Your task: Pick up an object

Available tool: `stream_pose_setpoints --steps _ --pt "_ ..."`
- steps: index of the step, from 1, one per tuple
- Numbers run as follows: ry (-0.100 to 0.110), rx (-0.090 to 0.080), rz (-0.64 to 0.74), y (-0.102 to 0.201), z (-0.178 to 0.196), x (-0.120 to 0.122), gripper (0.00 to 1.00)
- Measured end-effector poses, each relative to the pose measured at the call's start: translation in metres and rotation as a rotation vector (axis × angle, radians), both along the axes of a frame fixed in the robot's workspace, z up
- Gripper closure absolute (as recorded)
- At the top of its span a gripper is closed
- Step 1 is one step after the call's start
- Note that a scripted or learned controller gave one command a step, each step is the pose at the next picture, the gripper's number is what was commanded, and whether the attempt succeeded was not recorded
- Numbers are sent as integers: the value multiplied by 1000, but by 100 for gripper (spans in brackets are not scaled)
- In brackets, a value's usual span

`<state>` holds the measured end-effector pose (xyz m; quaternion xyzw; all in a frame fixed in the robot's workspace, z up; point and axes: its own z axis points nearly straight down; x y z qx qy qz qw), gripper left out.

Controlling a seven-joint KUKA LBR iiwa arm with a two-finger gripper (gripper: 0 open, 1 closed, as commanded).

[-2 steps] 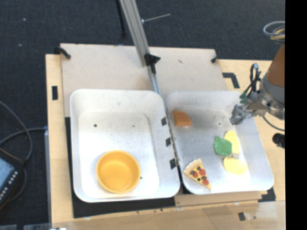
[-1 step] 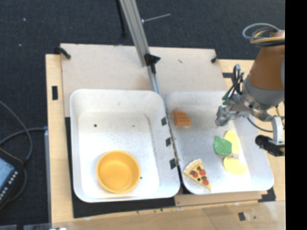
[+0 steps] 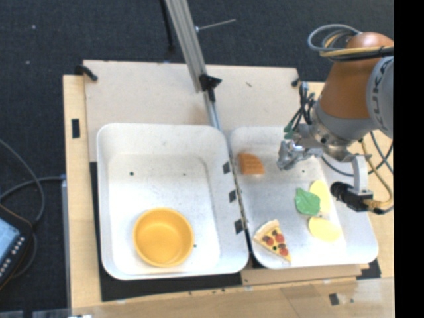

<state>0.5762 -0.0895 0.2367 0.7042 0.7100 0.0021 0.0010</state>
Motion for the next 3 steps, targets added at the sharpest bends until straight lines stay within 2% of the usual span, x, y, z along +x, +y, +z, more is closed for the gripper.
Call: stream_pose_setpoints --steps 2,3 --pt "4 -1 -6 105 -12 -5 100" --pt "4 0 0 161 -16 3 100"
